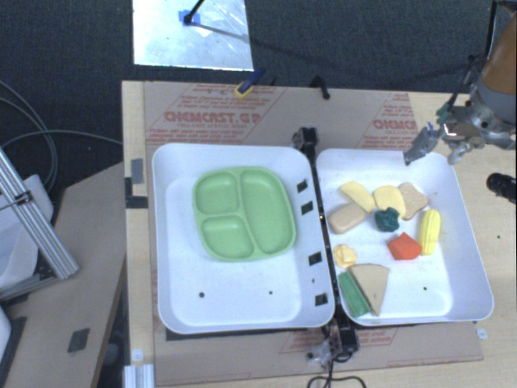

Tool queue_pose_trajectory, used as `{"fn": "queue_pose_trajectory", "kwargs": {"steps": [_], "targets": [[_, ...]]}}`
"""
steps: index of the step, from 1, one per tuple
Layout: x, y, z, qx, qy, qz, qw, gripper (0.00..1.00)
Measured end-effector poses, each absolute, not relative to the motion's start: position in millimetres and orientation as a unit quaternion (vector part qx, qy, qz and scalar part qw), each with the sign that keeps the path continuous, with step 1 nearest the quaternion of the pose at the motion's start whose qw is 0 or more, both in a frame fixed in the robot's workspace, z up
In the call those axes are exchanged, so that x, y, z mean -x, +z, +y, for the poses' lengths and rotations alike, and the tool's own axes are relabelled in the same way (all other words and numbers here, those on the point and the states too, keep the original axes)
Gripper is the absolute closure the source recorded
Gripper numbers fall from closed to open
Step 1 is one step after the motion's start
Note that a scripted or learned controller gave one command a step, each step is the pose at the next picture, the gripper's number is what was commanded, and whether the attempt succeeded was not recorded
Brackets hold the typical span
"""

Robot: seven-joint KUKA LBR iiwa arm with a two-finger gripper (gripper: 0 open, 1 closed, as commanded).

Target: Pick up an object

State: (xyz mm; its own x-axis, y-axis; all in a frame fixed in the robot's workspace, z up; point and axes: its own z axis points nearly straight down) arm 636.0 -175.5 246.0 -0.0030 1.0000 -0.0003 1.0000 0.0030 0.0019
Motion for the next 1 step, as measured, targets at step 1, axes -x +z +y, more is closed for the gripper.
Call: {"fn": "queue_pose_trajectory", "kwargs": {"steps": [1], "targets": [[-668.4,312.4,-152.8,-0.704,0.0034,0.71,0.005,0.0]]}}
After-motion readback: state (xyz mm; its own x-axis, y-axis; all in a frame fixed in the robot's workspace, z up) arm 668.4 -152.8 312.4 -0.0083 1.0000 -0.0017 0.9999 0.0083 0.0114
